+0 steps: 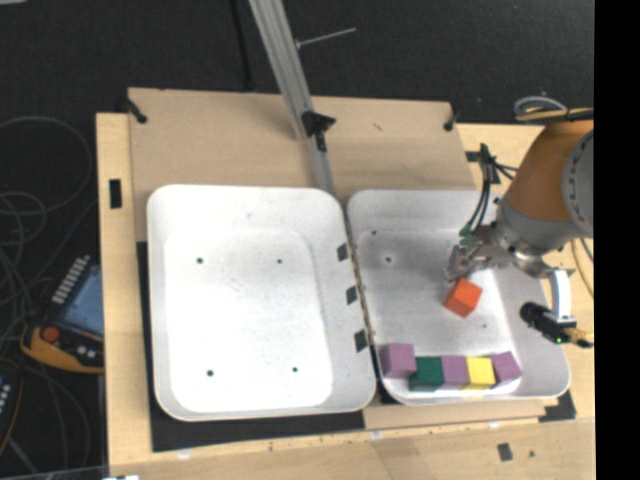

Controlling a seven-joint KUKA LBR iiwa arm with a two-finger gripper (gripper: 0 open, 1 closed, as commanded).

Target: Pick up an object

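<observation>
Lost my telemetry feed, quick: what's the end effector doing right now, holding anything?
End effector: right above the orange block in the right bin; open, shut or holding cannot be told.

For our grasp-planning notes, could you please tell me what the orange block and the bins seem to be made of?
Orange block: probably painted wood or foam, with a matte, evenly coloured face and crisp edges. Right bin and left bin: likely moulded plastic, smooth white, with rounded corners and grey scuffing.

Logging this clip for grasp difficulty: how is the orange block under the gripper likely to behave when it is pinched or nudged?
The orange block looks like a solid cube with flat faces, so it probably stays stiff and won't roll. It sits tilted just below the gripper, so a pinch may catch corners and twist it. It is small, likely light, and could slide on the smooth right bin.
</observation>
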